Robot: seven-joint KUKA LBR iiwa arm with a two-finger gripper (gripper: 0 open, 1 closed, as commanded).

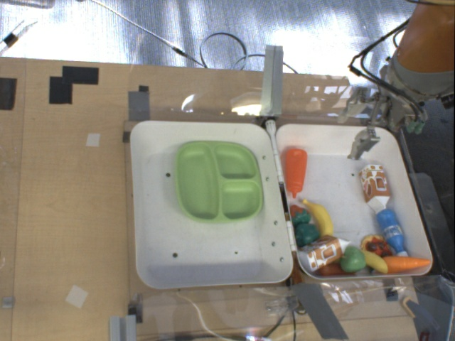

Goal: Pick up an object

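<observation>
The right bin (334,155) holds several small items. An orange bottle (295,169) lies by its left wall, with a banana (320,217) and a dark green toy (306,231) below it. A brown and white carton (375,182), a blue bottle (392,231) and a carrot (407,264) run down the right side. A second carton (323,251) and a green fruit (352,260) rest at the front. My gripper (359,128) hangs open over the bin's back right corner, above the first carton, with nothing between its fingers.
The left bin (153,247) bears a green divided plate (218,180). A grey post (272,84) stands at the back between the bins. Cables (224,48) trail across the bench behind them. The arm's orange band (426,27) sits at the top right.
</observation>
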